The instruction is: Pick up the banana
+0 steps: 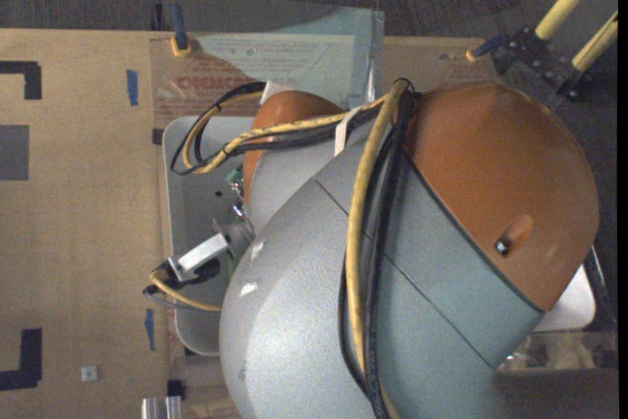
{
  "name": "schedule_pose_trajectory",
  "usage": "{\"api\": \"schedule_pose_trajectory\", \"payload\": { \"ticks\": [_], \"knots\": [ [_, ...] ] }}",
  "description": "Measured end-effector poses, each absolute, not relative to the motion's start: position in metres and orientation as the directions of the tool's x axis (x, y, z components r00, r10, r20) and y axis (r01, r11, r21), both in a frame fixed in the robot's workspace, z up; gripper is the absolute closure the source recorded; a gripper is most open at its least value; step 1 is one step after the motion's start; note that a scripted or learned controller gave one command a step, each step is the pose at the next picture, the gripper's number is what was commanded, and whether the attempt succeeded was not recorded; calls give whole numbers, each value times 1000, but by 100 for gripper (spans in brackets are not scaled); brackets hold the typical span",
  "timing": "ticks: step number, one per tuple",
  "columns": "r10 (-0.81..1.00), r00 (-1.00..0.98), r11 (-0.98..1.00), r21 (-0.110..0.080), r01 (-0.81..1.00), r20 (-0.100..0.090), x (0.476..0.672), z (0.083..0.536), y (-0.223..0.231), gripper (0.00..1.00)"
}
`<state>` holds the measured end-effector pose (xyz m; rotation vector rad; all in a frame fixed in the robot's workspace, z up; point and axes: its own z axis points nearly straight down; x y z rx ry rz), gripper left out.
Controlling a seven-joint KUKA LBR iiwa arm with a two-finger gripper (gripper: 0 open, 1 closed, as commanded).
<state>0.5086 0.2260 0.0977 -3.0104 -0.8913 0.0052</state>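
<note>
Over the smooth white bin (186, 211), the rounded grey-and-orange arm (412, 250) looms.

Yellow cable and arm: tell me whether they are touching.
Touching. The camera view shows the yellow cable lying flat against the grey arm shell and running up over the orange band, with no gap between them.

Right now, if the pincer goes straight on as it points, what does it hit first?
Probably the floor of the white bin; the arm leans down into it, hiding what lies beneath.
</note>
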Motion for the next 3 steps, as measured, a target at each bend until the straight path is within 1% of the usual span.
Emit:
{"api": "schedule_pose_trajectory", "payload": {
  "ticks": [1, 2, 3],
  "knots": [
    [197, 980, -980, -4, 197, 25, 487, 95, 226, 100],
    [197, 980, -980, 1, 197, 0, 480, 242, 224, 100],
    [200, 980, -980, -1, 200, -5, 495, 184, 184, 100]
  ]
}}
